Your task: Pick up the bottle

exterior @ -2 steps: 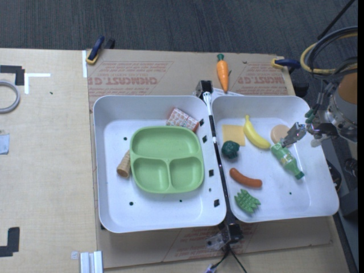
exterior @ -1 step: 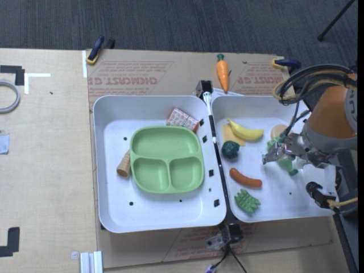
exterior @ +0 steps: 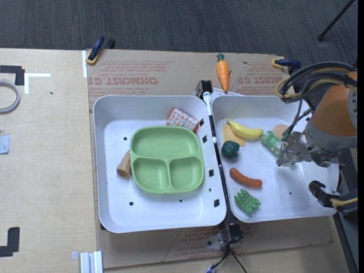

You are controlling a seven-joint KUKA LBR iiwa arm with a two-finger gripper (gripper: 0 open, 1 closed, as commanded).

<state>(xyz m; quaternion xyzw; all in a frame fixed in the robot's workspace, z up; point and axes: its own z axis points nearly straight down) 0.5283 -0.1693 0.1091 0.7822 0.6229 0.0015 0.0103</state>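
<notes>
The gripper (exterior: 286, 155) sits low over the right side of the right bin (exterior: 273, 201). Its fingers are pinched on the bottle (exterior: 272, 141), a green and clear item lying just right of the banana (exterior: 245, 130). A dark green ball (exterior: 230, 149) rests left of the bottle, a sausage (exterior: 245, 178) lies nearer, and a leafy green piece (exterior: 247, 201) occupies the near corner. The left bin (exterior: 111, 209) contains a green divided plate (exterior: 167, 159), a cork-like piece (exterior: 123, 165) at its left, and a patterned box (exterior: 182, 118) at its far edge. A carrot (exterior: 222, 71) lies on the cardboard beyond the bins.
</notes>
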